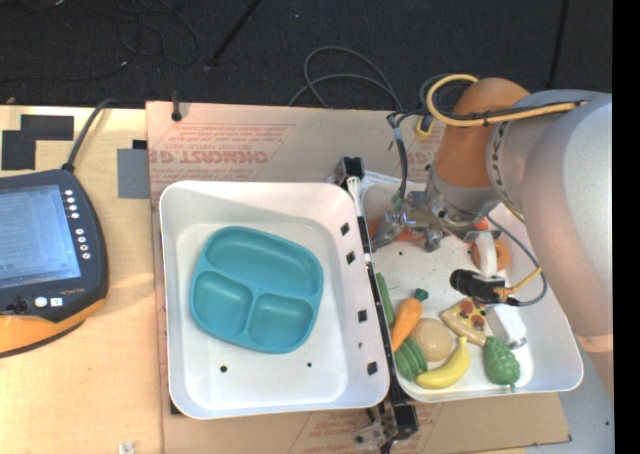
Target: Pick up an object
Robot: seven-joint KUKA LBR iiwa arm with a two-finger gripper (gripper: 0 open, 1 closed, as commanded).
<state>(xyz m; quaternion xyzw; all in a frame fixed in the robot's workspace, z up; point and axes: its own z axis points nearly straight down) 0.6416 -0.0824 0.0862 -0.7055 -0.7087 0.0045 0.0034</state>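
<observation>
My gripper [417,232] is down in the far left part of the right bin [560,357], under the orange wrist band. An orange-red item [384,233] lies just to its left by the bin wall, partly hidden. Toy foods crowd the near end of this bin: a carrot [405,322], a tan bun [434,339], a banana [446,370], a pizza slice [464,319] and a green vegetable [502,364]. A long green pod [383,298] lies along the left wall. A white and orange piece [487,251] sits right of the gripper.
The left bin [185,232] holds a teal divided plate [258,288]. A tablet [45,247] lies on the bench at the far left. The bulky grey arm [565,202] covers the right bin's far right side. Cables hang around the wrist.
</observation>
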